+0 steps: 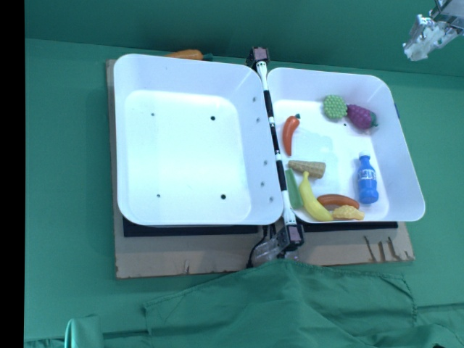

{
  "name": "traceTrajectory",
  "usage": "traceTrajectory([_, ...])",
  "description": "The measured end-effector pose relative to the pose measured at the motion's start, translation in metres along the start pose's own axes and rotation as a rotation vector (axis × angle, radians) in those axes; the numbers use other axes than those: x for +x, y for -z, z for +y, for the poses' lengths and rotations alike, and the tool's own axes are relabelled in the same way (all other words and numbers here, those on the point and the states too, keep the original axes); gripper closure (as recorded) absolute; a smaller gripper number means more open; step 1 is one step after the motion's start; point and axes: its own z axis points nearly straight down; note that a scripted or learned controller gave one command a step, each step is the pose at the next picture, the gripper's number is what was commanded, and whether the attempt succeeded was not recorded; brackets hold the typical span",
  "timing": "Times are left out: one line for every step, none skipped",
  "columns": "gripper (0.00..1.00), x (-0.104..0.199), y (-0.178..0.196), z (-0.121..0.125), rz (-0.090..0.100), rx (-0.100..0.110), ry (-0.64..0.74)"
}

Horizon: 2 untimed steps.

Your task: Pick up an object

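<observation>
White bins: left bin (pixel 145 78) and right bin (pixel 391 114) lie side by side on a cardboard sheet (pixel 181 263) on the table (pixel 65 158), which is draped in green cloth.
Hand: hand (pixel 429 36) hangs at the upper right of the camera view, above the table and well apart from the right bin; whether it is clenched or released cannot be told.
Right bin contents: green grapes (pixel 333 106) touching purple grapes (pixel 361 115); orange chilli pepper (pixel 289 134); blue bottle (pixel 367 179); corn cob (pixel 307 168); banana (pixel 312 200); sausage (pixel 338 200).
Behind left bin: orange pepper (pixel 185 54) on the table, just beside the far rim.
Front edge: rumpled green cloth (pixel 290 303).
</observation>
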Motion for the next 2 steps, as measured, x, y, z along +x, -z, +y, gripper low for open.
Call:
traceTrajectory([1.00,0.000,-0.014,-0.032,0.006,0.010,0.001])
traceTrajectory([1.00,0.000,0.016,-0.026,0.003,0.002,0.002])
